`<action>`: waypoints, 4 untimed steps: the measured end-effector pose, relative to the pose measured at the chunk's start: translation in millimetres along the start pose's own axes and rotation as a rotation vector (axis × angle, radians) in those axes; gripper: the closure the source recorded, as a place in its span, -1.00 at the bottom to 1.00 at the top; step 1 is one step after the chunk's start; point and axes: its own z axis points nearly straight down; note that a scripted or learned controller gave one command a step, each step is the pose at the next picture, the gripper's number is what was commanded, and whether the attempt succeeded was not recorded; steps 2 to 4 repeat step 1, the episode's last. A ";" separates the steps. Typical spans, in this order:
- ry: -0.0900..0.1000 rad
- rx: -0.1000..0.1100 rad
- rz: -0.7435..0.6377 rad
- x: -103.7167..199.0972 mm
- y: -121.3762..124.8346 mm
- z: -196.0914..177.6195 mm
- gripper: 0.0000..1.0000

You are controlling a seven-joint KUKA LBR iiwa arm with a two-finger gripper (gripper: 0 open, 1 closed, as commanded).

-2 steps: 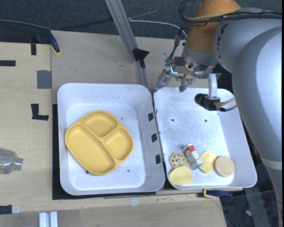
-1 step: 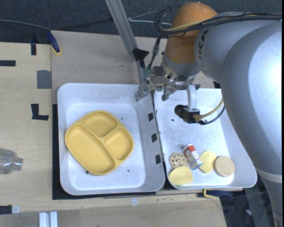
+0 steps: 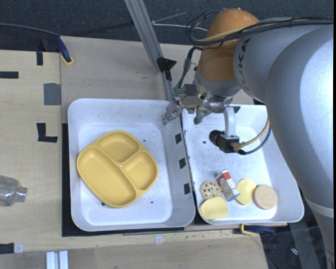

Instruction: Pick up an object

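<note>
My gripper (image 3: 185, 115) hangs below the orange band, over the far end of the ridge between the two bins. Its fingers (image 3: 170, 115) stand spread, open, with nothing between them. A yellow divided plate (image 3: 117, 167) lies in the left bin (image 3: 78, 114). Near the front of the right bin (image 3: 280, 167) sit a chocolate-chip cookie (image 3: 210, 190), a small red and white box (image 3: 228, 185), two pale yellow pieces (image 3: 214, 208) (image 3: 246, 191) and a tan round disc (image 3: 265, 196). All of these lie well in front of the gripper.
A slanted metal pole (image 3: 145, 35) rises behind the bins and ends next to the gripper. A black cable plug (image 3: 224, 141) hangs from the arm over the right bin. A clear bottle (image 3: 4, 189) lies on the bench at far left.
</note>
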 end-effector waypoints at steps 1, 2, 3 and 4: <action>0.001 -0.005 0.000 -22.8 37.0 -0.1 -1.00; 0.001 -0.005 0.000 -22.8 37.0 -0.1 -1.00; 0.001 -0.005 0.000 -22.8 37.0 -0.1 -1.00; 0.001 -0.005 0.000 -22.8 37.0 -0.1 -1.00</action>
